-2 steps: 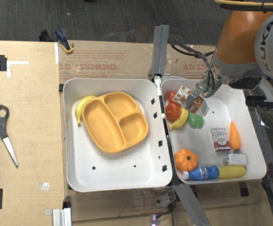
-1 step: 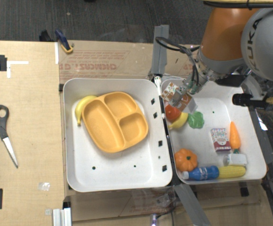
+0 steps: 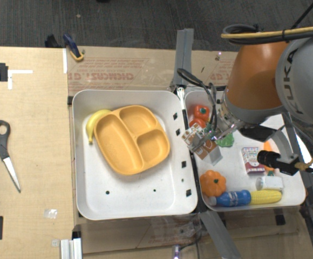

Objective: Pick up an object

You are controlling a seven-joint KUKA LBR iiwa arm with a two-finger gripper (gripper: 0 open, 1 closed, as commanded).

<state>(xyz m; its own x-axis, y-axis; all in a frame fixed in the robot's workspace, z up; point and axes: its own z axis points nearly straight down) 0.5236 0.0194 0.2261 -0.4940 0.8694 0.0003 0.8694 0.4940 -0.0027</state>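
Note:
My gripper (image 3: 202, 141) hangs low over the left part of the right bin (image 3: 297, 198), under the arm's orange band. Around it lie a red pepper (image 3: 201, 111) just behind, a green item (image 3: 226, 141) touching its right side, and an orange pumpkin (image 3: 213, 183) in front. Along the bin's front are a blue bottle (image 3: 233, 198) and a corn cob (image 3: 265, 197). A pink carton (image 3: 251, 159) lies to the right. The arm hides the back of this bin.
The left bin (image 3: 129, 204) holds a yellow divided plate (image 3: 132, 139) with a banana (image 3: 95, 122) at its left edge. Scissors (image 3: 2, 150) lie on the bench at far left. A blue clip (image 3: 73, 47) sits behind the left bin.

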